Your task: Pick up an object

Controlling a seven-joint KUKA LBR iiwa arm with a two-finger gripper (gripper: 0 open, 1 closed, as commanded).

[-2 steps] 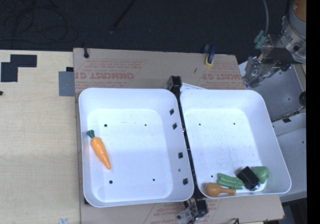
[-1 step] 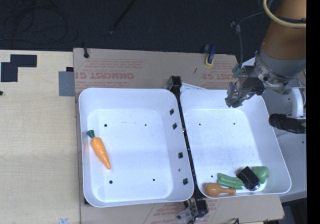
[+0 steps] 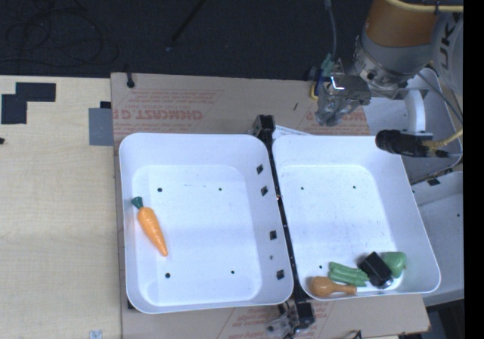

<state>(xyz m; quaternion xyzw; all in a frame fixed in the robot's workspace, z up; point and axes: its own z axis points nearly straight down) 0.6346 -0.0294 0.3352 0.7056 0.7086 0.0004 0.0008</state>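
Observation:
An orange toy carrot (image 3: 152, 229) with a green top lies near the left wall of the left bin (image 3: 193, 147). In the right bin (image 3: 340, 148), at its front right corner, a cluster lies together: a tan pear-shaped piece (image 3: 330, 287), a green bean pod (image 3: 348, 274), a black block (image 3: 375, 269) and a green leafy piece (image 3: 395, 260). My gripper (image 3: 333, 112) hangs above the back rim of the right bin, high over the bench and far from all the objects. Nothing shows between its fingers.
Both bins sit on a brown cardboard sheet (image 3: 204, 103) on a light wooden bench. A black divider clamp (image 3: 265, 127) joins the bins at the back. A black cylinder (image 3: 404, 142) sticks out at the right, beside the right bin's back corner.

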